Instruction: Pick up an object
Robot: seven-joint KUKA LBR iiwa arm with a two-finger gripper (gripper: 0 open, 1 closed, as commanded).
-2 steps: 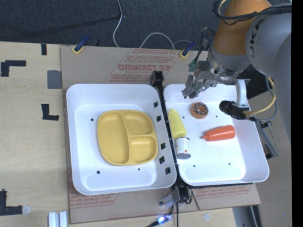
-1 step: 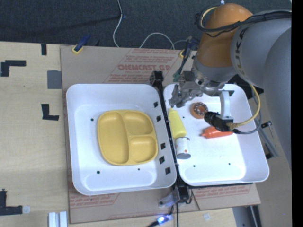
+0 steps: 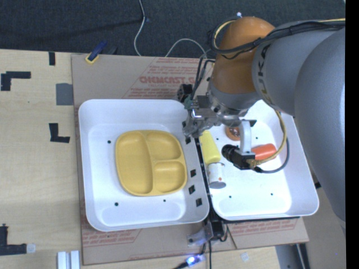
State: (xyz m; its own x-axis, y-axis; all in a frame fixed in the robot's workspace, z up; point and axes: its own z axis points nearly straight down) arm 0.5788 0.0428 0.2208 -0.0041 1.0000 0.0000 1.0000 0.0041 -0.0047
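A yellow divided plate (image 3: 150, 162) lies in the left bin (image 3: 101, 119). In the right bin (image 3: 280, 198) a yellow-and-white tube (image 3: 211, 154) lies along the left wall, with an orange carrot-like piece (image 3: 264, 149) and a small brown round object (image 3: 233, 131) further right. My gripper (image 3: 193, 123) hangs over the divide between the bins, just above the top end of the tube. Its fingers are dark and seen from above, with nothing visible between them.
The arm's orange band and grey body (image 3: 291, 66) cover the upper part of the right bin. A black cable loop (image 3: 238, 157) hangs beside the carrot piece. Both bins rest on a cardboard sheet (image 3: 157, 77). A blue-yellow item (image 3: 96, 51) lies at the cardboard's far-left corner.
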